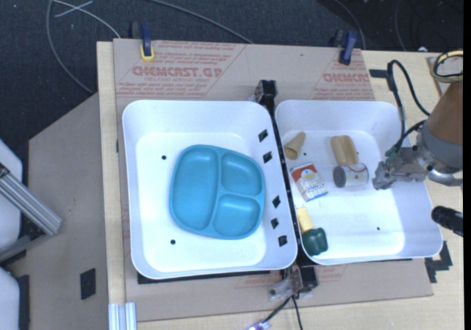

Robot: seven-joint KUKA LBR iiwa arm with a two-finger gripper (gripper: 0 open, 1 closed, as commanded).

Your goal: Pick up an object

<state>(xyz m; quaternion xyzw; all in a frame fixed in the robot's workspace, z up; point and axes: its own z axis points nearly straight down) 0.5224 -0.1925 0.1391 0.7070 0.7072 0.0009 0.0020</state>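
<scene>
The right bin (412, 236) holds several small items. A tan cone (294, 145) lies near its left wall, and a tan cylinder (343, 149) lies beside it. Below that is a small silver can (351, 175) on its side. A red, white and blue carton (309, 181) lies to the can's left, and a yellow and dark green bottle (311, 233) rests at the front left corner. My gripper (387, 172) is low over the right bin, just right of the silver can. Nothing is seen held in it.
The left bin (140, 174) holds a blue divided plate (217, 191). A black strip with clips (274, 174) runs between the bins. Blue clamps (147, 41) hold the board at the back. Cables (401, 93) trail by the arm at the right.
</scene>
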